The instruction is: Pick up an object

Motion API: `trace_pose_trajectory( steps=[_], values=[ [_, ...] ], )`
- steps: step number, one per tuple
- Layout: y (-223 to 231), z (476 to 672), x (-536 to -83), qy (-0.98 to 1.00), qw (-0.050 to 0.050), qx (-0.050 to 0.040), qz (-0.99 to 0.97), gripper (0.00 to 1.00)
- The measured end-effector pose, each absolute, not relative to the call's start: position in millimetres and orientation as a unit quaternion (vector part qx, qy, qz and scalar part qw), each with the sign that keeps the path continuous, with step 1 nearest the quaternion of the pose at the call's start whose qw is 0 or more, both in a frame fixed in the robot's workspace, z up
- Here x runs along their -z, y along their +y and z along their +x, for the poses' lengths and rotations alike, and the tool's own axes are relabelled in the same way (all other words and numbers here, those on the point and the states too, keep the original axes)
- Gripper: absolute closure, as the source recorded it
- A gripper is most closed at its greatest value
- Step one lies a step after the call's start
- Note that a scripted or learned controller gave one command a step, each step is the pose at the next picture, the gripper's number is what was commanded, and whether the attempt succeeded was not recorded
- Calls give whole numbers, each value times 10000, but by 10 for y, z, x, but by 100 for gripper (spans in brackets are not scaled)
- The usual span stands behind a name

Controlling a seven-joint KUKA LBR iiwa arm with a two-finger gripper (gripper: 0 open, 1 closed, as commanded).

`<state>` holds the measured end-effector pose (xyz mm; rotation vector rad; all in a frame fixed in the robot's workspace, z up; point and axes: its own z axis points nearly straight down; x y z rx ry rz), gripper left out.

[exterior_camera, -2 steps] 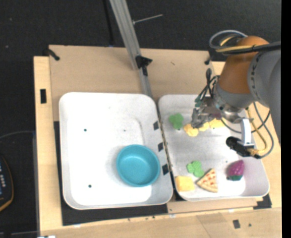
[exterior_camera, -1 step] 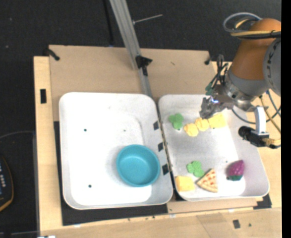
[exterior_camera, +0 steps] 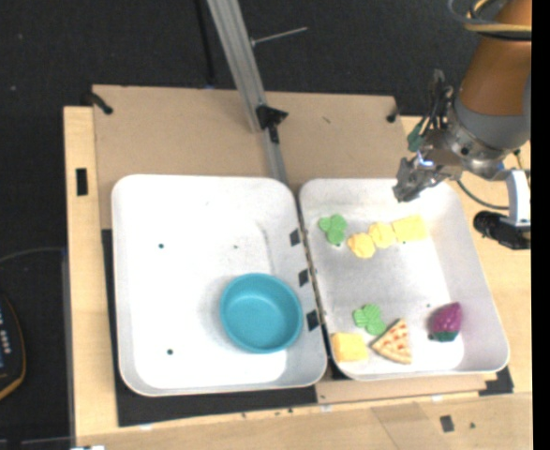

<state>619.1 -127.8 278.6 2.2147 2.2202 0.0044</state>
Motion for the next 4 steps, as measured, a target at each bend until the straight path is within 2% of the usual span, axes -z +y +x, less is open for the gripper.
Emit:
trace_pose_trajectory(
  steps=[1,4],
  values=[
    [-1290,6197,-2814,7083,16,1,7060,100],
    [152,5990,-2658,7082,1,-5,7060,100]
  ],
)
